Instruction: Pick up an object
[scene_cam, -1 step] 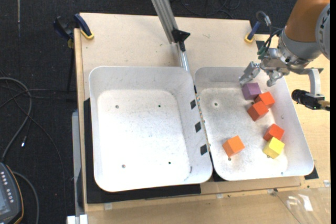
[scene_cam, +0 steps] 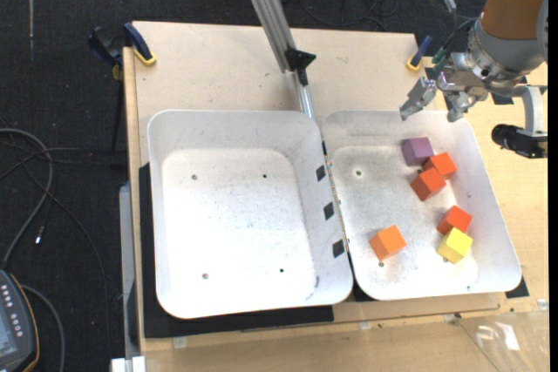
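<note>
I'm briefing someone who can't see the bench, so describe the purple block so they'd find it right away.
Look in the right-hand white bin, at its far end nearest the gripper. The purple block sits there, touching an orange block. It's the one purple piece; the rest are orange, red or yellow.

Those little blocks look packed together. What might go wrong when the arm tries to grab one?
The purple block touches two orange-red blocks, so the end effector may nudge neighbours or pinch two. The yellow block abuts another orange-red block and sits close to the right bin's wall, leaving little room.
</note>
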Robot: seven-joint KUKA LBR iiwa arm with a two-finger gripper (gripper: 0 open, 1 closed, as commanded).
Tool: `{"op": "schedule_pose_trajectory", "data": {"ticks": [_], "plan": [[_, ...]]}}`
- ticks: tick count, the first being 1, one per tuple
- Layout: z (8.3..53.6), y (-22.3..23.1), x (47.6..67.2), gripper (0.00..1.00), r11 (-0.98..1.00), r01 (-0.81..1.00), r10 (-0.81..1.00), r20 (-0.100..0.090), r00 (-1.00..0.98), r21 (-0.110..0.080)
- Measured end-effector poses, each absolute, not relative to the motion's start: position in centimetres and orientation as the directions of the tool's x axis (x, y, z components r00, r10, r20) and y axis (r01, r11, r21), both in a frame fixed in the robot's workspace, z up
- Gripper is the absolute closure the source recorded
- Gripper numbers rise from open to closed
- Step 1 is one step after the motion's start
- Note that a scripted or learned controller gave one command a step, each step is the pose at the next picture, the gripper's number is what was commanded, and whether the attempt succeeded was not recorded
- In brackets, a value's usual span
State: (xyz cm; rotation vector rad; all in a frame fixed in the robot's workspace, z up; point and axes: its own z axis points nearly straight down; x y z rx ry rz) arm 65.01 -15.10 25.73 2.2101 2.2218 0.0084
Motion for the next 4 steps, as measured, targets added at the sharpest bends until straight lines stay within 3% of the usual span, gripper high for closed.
{"op": "schedule_pose_trajectory", "data": {"ticks": [1,2,3,4], "plan": [[13.9,-20.5,61.5,0.00,-0.004,1.000,1.000,0.000,0.004,-0.009],[10.8,-14.6,58.0,0.00,-0.002,1.000,1.000,-0.003,0.002,0.005],[11.7,-14.4,58.0,1.00,0.000,1.000,1.000,-0.001,0.000,0.003],[20.0,-5.4,62.7,1.00,0.011,1.000,1.000,0.002,-0.011,0.011]]}}
